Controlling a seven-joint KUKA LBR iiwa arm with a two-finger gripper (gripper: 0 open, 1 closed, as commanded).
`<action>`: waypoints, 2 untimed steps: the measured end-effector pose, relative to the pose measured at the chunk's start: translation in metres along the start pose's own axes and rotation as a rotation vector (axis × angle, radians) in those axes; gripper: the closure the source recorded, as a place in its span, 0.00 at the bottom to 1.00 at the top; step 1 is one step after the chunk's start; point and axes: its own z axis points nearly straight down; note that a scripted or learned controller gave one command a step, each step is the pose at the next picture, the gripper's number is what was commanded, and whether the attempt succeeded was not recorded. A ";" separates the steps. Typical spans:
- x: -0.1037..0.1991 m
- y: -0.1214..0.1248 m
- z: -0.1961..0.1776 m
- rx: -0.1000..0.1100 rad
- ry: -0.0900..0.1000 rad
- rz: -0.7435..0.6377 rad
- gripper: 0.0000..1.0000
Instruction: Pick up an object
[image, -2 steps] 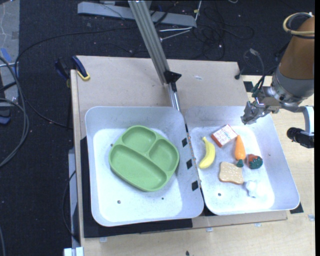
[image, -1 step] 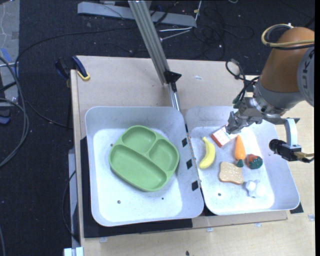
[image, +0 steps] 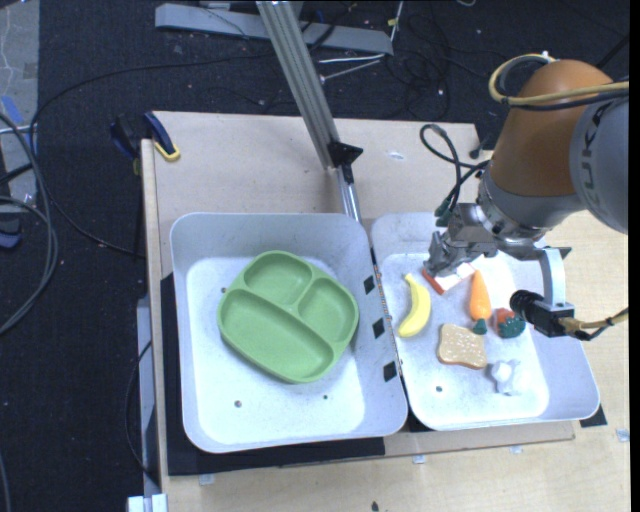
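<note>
My gripper (image: 443, 262) hangs low over the upper left part of the right bin (image: 560, 385). Directly under its tip lies a small red and white object (image: 453, 281), partly hidden by the gripper. A yellow banana (image: 415, 306) lies just below and left of it. An orange carrot (image: 479, 294) lies to the right. Further forward are a slice of toast (image: 462, 346), a red strawberry with a green top (image: 506, 322) and a small grey-white object (image: 503, 375).
The left bin (image: 200, 400) holds a green divided plate (image: 288, 315). A slanted metal pole (image: 305, 85) stands behind the bins. A black part with a cable (image: 540, 313) juts from the arm over the right bin. Bare bench lies behind both bins.
</note>
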 end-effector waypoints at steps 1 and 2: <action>0.039 -0.028 0.004 0.002 -0.001 0.002 1.00; 0.081 -0.047 0.015 0.002 -0.002 0.002 1.00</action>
